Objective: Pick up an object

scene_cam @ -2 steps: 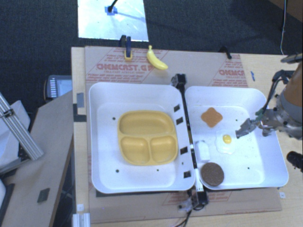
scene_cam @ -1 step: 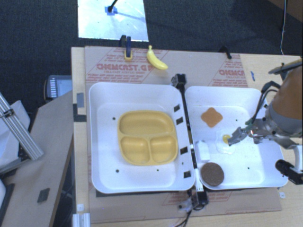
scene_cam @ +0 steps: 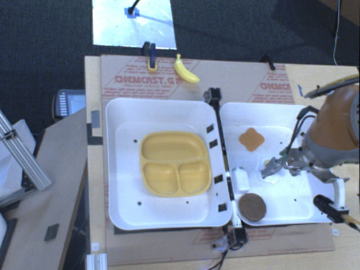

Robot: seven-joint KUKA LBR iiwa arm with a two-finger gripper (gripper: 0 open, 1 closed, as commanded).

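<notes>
1 arm (scene_cam: 337, 122), cut off at right edge, reaches low into right bin (scene_cam: 281, 218); gripper (scene_cam: 272, 169) blurry, possibly over something white, opening can't tell.

Arm (scene_cam: 337, 125) comes in from the right edge of the surface, orange band up top, grey wrist section below it. Wrist angles down and leftward over the right bin (scene_cam: 281, 117), roughly mid-bin, nearer its right wall. Tool (scene_cam: 271, 169) hangs low at the arm's left end, tip pointing left toward the divider between the bins. Fingers too small and blurred to read. Black cable loops along the wrist.
</notes>
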